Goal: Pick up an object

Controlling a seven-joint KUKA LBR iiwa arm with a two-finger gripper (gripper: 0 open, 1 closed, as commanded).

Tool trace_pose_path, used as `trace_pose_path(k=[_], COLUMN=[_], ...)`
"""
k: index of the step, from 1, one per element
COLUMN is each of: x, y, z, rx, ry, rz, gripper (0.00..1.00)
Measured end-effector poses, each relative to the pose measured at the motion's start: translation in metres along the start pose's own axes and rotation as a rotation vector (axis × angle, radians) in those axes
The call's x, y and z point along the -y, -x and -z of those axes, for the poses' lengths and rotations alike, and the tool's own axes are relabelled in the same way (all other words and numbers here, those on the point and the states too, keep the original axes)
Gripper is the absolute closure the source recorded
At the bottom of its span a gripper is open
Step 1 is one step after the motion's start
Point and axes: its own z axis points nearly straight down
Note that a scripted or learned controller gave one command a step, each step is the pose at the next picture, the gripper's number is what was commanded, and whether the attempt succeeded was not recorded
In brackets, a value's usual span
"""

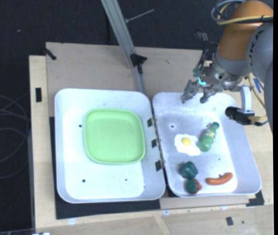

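The right bin [237, 180] holds a fried egg [187, 144], a small green bottle [208, 137] just right of it, a green pepper [188, 169], a darker green and red piece [193, 185] below that, and a red sausage [219, 179] near the front right. My gripper [195, 96] hangs over the bin's far edge, well above and behind the egg. Its two fingers [186, 96] are spread apart with nothing between them.
The left bin [70, 180] holds a light green square plate [114, 135]. A grey metal pole [121, 28] slants down from the top to the gap between the bins. The arm's orange band [241, 26] sits at the upper right.
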Motion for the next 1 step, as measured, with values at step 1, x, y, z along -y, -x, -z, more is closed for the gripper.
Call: trace_pose_path(k=[1], x=[0.0], y=[0.0], z=[0.0001], rx=[0.0], ry=[0.0], rz=[0.0], gripper=[0.0])
